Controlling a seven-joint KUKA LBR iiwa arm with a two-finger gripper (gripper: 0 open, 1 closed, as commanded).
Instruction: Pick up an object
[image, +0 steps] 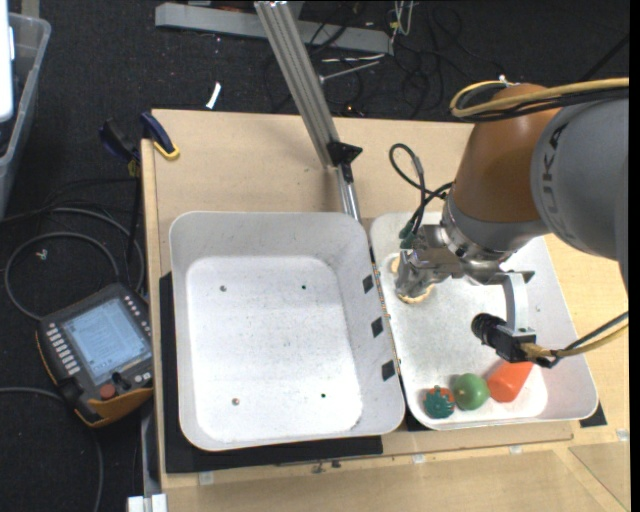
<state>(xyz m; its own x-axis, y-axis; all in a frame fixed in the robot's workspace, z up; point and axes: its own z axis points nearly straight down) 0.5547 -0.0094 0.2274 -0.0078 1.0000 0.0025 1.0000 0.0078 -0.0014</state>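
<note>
My gripper (412, 272) hangs over the upper left part of the right bin (560, 330), close to the divide between the two bins. A small beige object (415, 291) lies right under the gripper's tip, partly covered by it. Whether it is gripped cannot be made out. Along the right bin's front edge sit a teal object (438, 402), a green ball (469, 391) and an orange block (511, 381), all well apart from the gripper.
The left bin (200, 250) lies beside the right one. A black part on a bracket (500, 336) hangs from the wrist above the right bin. A metal pole (310, 95) slants in from the top. A teach pendant (95, 345) lies left of the bench.
</note>
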